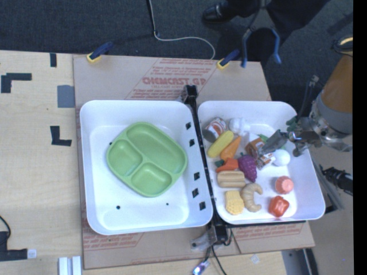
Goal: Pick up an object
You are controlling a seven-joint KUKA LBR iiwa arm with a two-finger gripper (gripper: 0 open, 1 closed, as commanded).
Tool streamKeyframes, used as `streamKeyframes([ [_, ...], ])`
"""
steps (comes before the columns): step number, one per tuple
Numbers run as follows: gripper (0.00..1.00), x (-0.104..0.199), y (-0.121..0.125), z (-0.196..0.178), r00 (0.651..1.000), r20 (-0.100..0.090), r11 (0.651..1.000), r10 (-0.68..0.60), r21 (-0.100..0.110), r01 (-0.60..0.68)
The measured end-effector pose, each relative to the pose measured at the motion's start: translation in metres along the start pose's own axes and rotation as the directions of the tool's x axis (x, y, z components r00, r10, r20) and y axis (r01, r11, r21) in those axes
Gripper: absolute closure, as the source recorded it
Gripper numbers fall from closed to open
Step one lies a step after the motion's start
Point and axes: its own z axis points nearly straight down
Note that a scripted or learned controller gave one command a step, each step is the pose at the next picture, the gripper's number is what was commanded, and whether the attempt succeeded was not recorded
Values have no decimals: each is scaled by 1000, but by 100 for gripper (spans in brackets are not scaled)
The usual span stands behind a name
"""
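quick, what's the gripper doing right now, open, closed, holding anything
Gripper: low over the right bin beside the toy food; open or closed cannot be told.

Dark carpet floor (86, 16) (white cable (172, 38) trailing) beyond a pale wooden bench (34, 171).

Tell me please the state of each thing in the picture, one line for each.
Green tray: lying flat in the left bin, nothing in its compartments.
Right bin: holds a crowd of toy foods.
Hot dog: lying on its side.
Croissant: lying flat.
Corn: lying near the bin's front wall.
Purple grapes: among the pile.
Pincer: low over the right bin, at the pile's right side.
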Motion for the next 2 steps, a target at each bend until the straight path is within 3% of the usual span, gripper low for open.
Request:
streamKeyframes([
  [1, 0, 18, -20, 190, 1000, 0, 1000, 0, 4, 0],
  [2, 100, 16, -18, 172, 1000, 1, 1000, 1, 0, -1],
])
